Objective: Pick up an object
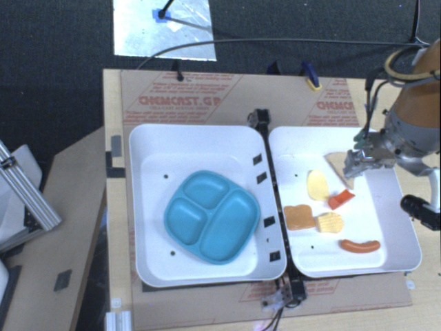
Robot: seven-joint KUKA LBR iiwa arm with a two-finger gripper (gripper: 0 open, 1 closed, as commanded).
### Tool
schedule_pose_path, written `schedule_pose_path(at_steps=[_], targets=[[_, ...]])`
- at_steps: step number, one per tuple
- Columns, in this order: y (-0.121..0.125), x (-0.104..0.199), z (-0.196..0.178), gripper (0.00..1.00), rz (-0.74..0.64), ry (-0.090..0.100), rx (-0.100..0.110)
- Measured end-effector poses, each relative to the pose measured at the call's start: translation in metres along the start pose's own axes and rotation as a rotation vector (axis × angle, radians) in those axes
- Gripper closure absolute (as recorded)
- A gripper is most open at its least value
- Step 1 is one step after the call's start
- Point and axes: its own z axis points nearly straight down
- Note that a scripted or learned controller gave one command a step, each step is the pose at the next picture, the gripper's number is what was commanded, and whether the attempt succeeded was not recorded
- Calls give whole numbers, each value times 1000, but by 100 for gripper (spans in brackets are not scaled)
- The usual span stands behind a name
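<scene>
Overhead slanted view of a desk (207, 92) w/ two shallow white bins side by side.

Landmark: the black divider (270, 185) where the bins meet.

Left of the divider, the left bin (148, 157) holds a blue three-compartment plate (211, 214), lying flat near the bin's middle.

Right of the divider, the right bin (396, 219) holds small toy foods. Nearest the divider: a brown toast-like piece (299, 216), w/ a ridged yellow chip (330, 222) touching its far side. Above those, a pale yellow oval (317, 184). Just beyond it, a red wedge (341, 199). Farther from the divider and toward the bin's near edge, an orange-red sausage (360, 246), apart from the rest. A tan triangular slice (339, 164) lies toward the bin's back.

The claw (360, 158) sits well right of the divider, low over the tan slice's far end. Can't tell whether it's wide or narrow; nothing visibly held.

Likely step: closing in on a pick, prob. the tan slice or red wedge just below it. To do it well: centre over one item only, come straight down, close across the short width, and avoid nudging neighbours.

Tan slice: the visible part narrows toward the divider, long axis approx. diagonal toward the bin's right near side; partly hidden. Red wedge: long axis tilted, upper end away from the divider.
</scene>
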Motion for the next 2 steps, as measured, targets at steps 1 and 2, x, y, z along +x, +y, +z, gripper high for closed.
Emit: schedule_pose_path(at_steps=[1,2], targets=[[15,60,0,100,0,0,-1],[16,110,4,100,0,1,0]])
